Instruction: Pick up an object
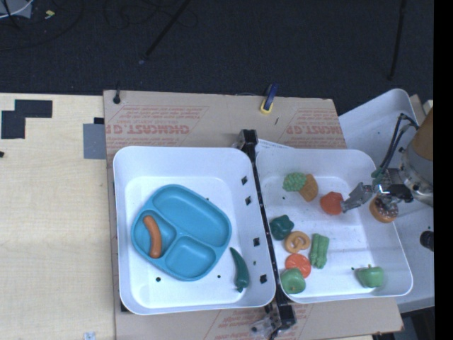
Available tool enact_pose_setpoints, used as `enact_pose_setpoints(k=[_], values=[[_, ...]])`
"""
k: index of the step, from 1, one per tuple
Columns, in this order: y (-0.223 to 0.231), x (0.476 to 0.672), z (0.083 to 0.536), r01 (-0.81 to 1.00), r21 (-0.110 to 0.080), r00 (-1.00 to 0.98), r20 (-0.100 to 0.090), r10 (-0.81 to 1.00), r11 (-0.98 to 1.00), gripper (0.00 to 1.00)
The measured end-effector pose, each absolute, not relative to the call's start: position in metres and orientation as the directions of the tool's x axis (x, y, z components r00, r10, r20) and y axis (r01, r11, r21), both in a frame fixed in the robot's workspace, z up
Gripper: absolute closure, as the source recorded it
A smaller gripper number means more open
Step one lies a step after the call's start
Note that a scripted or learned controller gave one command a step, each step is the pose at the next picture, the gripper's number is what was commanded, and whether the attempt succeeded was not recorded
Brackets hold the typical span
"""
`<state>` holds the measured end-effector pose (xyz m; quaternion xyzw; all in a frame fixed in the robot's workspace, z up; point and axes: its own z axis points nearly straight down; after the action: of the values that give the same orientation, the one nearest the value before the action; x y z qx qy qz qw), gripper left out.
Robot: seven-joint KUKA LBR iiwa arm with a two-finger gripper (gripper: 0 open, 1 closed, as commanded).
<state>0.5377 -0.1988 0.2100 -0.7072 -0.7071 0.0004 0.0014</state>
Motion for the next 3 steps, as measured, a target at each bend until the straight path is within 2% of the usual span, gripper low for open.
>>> enact_pose_setpoints(k=[1,2,3], values=[[-0.203,0.541,0.148,1.0,-0.007,-0.001,0.003,1.0,0.001,0.0],[-0.191,0.539,0.091,1.0,-0.002,-0.002,0.003,1.0,0.002,0.0],[-0.191,0.54,0.091,1.0,0.001,0.001,0.002,1.0,-0.001,0.0]])
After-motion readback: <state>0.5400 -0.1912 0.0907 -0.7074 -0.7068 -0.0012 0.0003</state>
